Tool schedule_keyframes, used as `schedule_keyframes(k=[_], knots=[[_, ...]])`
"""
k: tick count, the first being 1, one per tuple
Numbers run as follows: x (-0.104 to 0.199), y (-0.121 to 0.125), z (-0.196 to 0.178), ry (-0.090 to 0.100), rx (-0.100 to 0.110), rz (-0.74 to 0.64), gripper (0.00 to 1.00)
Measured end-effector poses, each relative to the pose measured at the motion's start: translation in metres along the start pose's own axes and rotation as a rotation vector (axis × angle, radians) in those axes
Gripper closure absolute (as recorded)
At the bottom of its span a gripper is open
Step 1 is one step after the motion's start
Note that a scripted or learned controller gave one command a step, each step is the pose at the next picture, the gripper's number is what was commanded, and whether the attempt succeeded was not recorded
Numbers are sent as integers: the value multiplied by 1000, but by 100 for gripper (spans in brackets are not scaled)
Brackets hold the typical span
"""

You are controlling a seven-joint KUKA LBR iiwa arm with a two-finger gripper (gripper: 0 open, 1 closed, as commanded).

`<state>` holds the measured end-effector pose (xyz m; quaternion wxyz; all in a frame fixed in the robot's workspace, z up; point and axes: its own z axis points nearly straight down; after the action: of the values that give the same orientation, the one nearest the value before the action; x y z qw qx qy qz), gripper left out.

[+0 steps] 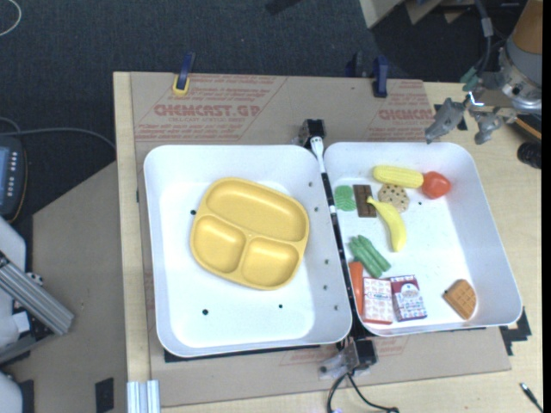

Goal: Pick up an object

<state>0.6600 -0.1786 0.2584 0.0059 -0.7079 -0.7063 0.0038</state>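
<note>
Two white bins (164,231) below; tool (466,120) hovers above, fingers apart, holding nothing

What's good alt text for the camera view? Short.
Two white bins sit side by side on a bench: the left bin holds a yellow divided plate, the right bin scattered toy food including a banana, corn and tomato. The gripper hangs open above the right bin's far edge, holding nothing.

A yellow divided plate (250,232) sits in the white left bin (164,231). The white right bin (482,222) holds a yellow corn cob (398,175), red tomato (436,184), yellow banana (392,223), brown-speckled cookie (393,196), green beans (370,255) and a tan waffle (461,298).
</note>
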Motion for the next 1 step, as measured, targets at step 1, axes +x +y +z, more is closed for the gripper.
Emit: schedule_keyframes(k=[1], knots=[[0,2,-8,-3,-14,-3,0]])
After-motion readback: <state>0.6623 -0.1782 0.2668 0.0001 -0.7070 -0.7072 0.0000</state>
